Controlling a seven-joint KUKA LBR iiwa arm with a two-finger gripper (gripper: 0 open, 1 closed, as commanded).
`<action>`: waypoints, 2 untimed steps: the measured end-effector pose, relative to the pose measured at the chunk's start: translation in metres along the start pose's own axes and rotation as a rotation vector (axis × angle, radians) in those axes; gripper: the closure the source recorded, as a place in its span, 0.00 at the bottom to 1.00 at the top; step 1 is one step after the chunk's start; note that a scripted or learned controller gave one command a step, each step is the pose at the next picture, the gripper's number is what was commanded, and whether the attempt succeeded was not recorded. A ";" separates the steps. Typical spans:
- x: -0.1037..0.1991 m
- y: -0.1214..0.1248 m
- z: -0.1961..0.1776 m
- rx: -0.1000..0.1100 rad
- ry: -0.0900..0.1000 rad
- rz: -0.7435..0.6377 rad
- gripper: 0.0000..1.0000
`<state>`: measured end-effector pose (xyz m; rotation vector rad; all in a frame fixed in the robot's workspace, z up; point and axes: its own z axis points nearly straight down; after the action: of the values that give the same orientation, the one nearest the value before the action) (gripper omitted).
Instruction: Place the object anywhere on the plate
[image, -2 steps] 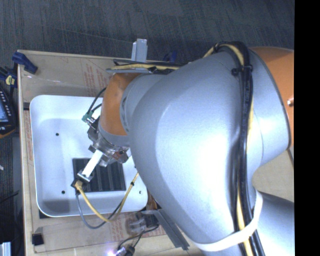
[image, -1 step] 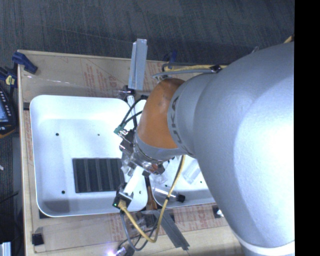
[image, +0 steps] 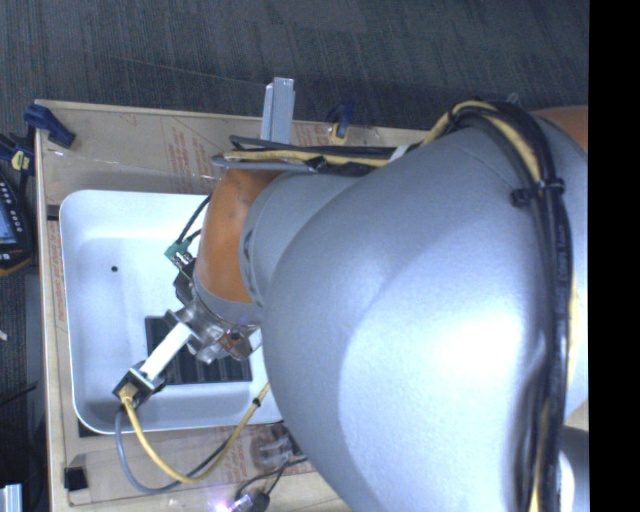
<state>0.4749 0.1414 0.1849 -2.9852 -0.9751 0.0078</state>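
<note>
Object (image: 215, 368), dark, ribbed, in white bin (image: 72, 300), under end effector (image: 205, 340); grip state unclear

Here's the bench (image: 150, 140), pale wood with faint red printing across its top, running under everything. Sitting directly on it is a shallow white bin (image: 85, 240), rim rounded, its right part covered by the grey arm (image: 420, 330). Just behind the bin, at the bench's far edge, a small grey upright block (image: 279, 108) stands, with a blue clip (image: 343, 117) beside it to the right. At the far left corner from the bin, another blue clamp (image: 45, 122) grips the bench edge. In front of the bin, a yellow cable (image: 170, 465) and a grey one loop across the wood near a small connector (image: 275, 447).
</note>
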 end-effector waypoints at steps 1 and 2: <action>0.031 -0.023 -0.083 0.000 0.003 -0.083 1.00; -0.010 0.015 -0.073 0.001 0.000 -0.322 1.00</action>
<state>0.4759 0.1239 0.2579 -2.7887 -1.4407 0.0085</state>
